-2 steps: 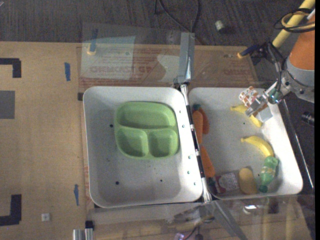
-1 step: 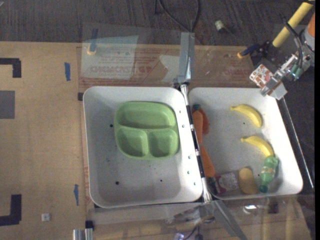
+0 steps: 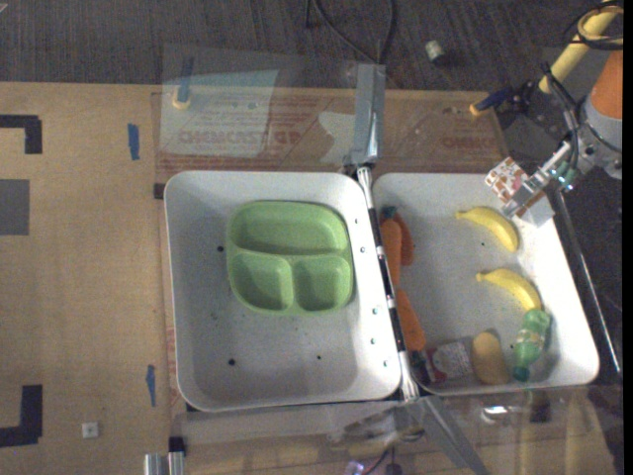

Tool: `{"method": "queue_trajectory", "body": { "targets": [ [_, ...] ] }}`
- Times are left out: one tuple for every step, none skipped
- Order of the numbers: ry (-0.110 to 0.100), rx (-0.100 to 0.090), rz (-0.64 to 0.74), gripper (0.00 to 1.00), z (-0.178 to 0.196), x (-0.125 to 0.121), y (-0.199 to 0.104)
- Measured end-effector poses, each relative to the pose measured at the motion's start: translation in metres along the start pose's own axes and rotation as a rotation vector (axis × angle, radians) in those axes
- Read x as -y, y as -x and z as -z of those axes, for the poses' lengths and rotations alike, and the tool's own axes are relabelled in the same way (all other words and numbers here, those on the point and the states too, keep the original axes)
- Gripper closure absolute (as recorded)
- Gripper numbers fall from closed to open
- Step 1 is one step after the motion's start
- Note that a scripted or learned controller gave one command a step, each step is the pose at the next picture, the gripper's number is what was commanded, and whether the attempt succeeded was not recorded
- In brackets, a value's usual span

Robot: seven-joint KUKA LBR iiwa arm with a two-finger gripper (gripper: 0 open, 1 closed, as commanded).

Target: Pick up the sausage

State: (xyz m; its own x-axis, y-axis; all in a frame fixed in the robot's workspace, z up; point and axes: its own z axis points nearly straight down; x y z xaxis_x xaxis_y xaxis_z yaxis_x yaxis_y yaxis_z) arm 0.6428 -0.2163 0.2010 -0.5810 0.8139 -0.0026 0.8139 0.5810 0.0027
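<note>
In the right bin (image 3: 574, 295), your target lies hard against the bin's left wall: the sausage (image 3: 409, 321), a long orange-brown piece running down that wall's lower half. You cannot tell from this view whether it touches the wall. A carrot (image 3: 394, 243) sits along the upper half of the same wall, its lower tip just beside the sausage's upper end. You will find a small reddish packet (image 3: 452, 358) in the bin's lower part, just past the sausage's lower end. A tan rounded piece (image 3: 488, 357) is beside the packet, and a green bottle (image 3: 530, 340) lies tilted near the bin's lower right corner. Two bananas occupy the bin's right half, the upper banana (image 3: 492, 226) and the lower banana (image 3: 512, 287), both well apart from the sausage. The middle of the bin's floor, between the sausage and the bananas, gives you open room. To the left of the right bin, the left bin (image 3: 198, 344) holds a green divided plate (image 3: 290, 256) with nothing in its three sections. The gripper (image 3: 540, 198) hangs over the right bin's upper right corner, close to the rim and well apart from the sausage. You cannot tell how far it is open, and nothing is seen in its grasp.
</note>
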Motion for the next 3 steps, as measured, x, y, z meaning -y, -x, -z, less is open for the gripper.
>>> {"method": "queue_trajectory", "body": {
  "targets": [
    [-0.001,0.000,0.186,1.00,-0.014,0.027,-0.013],
    [0.001,-0.001,0.175,1.00,-0.019,0.021,-0.060],
    [0.001,0.003,0.158,1.00,0.030,0.058,-0.040]
  ]
}}
